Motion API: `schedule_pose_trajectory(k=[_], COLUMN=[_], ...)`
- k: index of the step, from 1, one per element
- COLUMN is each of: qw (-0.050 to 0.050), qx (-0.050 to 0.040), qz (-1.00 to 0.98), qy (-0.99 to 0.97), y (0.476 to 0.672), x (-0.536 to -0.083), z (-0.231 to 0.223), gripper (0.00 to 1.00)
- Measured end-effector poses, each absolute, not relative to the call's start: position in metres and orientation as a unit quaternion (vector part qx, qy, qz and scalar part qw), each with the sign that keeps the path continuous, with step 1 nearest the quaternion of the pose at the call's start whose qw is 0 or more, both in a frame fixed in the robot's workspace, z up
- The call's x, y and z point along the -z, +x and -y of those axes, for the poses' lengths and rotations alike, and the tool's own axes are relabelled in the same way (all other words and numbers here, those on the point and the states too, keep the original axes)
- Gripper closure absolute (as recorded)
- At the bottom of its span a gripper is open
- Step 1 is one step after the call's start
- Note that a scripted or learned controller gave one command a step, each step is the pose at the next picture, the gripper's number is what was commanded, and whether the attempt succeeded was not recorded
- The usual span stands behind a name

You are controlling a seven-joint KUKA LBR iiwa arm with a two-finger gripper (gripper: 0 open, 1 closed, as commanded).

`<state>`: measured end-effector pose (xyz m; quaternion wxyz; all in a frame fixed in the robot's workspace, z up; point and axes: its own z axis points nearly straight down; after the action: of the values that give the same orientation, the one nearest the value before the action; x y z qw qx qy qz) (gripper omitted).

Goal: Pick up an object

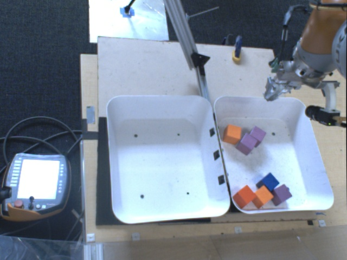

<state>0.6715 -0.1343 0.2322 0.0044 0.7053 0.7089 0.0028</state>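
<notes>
The right bin (312, 145) holds several small blocks. An orange block (232, 134) lies at its upper left, touching two purple blocks (251, 140) beside it. Near the front rim a blue block (268, 181), two orange blocks (251, 196) and a purple block (282, 194) sit clustered together. My gripper (272, 92) hangs over the far rim of the right bin, well above and behind the blocks, with nothing visible between its fingers.
The left bin (116, 161) stands beside the right one. A slanted metal pole (184, 31) crosses above the bench behind the bins. A yellow-and-blue item (237, 51) sits on the bench at the back. A teach pendant (35, 186) lies at the far left.
</notes>
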Motion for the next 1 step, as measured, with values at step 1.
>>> schedule_pose_trajectory(k=[1], qw=[0.002], qx=[-0.0011], qz=[-0.709], qy=[0.705], y=[0.6726], x=[-0.242], z=[0.1343], gripper=[1.0])
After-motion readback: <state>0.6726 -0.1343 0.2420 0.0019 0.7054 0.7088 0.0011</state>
